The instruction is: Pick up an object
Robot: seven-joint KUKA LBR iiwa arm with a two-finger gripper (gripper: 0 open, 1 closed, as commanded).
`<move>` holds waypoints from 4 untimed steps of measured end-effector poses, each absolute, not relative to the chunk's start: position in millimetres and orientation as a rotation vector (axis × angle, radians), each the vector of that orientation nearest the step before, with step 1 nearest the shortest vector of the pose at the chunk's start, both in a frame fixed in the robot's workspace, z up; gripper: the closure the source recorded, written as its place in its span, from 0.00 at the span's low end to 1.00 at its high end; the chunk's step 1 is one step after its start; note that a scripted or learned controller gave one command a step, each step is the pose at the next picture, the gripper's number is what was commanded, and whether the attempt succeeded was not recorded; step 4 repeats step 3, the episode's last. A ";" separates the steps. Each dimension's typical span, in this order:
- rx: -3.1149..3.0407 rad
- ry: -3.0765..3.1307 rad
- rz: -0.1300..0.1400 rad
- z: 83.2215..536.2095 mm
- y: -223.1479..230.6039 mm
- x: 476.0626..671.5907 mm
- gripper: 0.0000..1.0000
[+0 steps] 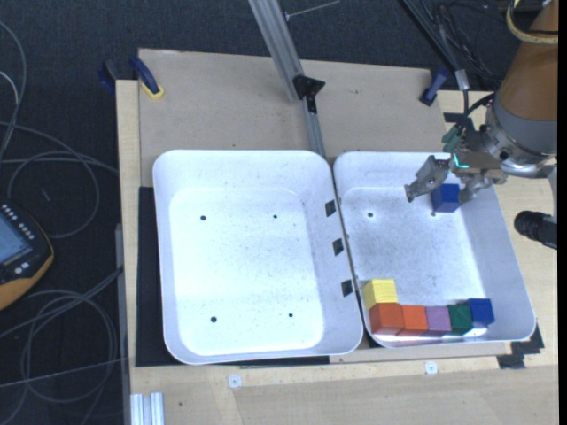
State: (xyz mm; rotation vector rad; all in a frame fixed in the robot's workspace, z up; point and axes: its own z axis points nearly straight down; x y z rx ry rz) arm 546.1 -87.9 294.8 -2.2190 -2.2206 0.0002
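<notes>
My gripper (446, 190) hangs over the far part of the right bin (505, 246), reaching in from the right. A small blue block (446, 200) sits between its two fingers, held off the bin floor. Along the near wall of the same bin lies a row of blocks: a yellow block (383, 290) on top of a red-orange block (386, 316), then an orange block (414, 317), a purple block (438, 318), a green block (460, 315) and a second blue block (481, 309).
The left bin (239, 255) lies beside the right one, joined by black clips (337, 246). A slanted metal bar (283, 51) crosses the back of the bench. Blue clamps (146, 78) sit at the bench's far corners. Cables lie on the floor at the left.
</notes>
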 end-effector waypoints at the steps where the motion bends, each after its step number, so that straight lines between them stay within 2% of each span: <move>1: -2.218 -2.230 -0.005 288.6 -57.0 613.9 0.00; 4: -2.222 -2.223 -0.003 289.1 -59.1 611.5 0.00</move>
